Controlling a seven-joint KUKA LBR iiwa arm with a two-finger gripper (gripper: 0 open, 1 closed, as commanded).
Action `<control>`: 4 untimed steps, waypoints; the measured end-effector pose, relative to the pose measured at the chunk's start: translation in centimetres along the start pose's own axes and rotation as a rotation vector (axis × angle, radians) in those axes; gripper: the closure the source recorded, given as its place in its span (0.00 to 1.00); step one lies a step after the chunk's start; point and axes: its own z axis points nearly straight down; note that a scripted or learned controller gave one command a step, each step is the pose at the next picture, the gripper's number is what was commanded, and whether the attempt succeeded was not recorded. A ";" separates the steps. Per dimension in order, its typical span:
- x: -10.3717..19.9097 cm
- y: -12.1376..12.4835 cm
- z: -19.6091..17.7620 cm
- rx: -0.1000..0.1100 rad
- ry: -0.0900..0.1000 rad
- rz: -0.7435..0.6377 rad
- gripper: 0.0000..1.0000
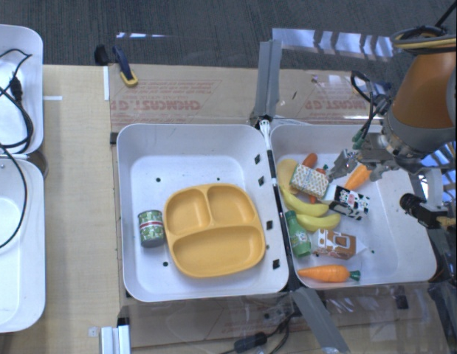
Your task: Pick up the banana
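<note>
The curved yellow banana point(298, 196) is seen in the right white bin point(405, 271), close to its left wall, partly covered by a small patterned carton point(310, 181). A green bottle point(297, 234) and a brown-and-white box point(336, 245) are placed just below it, and an orange carrot point(328, 274) is laid near the bin's front edge. A black-and-white toy point(351, 202) is set beside the banana's right end. The two-finger gripper point(351, 162) is held above the bin's rear part, near a second orange carrot point(356, 176); whether it is parted or closed cannot be told. A yellow divided plate point(213, 229) and a small green can point(150, 228) are kept in the left white bin point(139, 153).
</note>
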 end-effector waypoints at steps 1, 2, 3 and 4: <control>0.2 -2.4 7.8 -0.025 -0.004 0.127 0.00; -3.0 4.6 9.7 -0.009 -0.003 0.119 0.00; -5.9 4.9 6.7 -0.004 -0.001 0.113 0.00; -3.3 8.9 2.8 -0.004 -0.001 0.058 0.00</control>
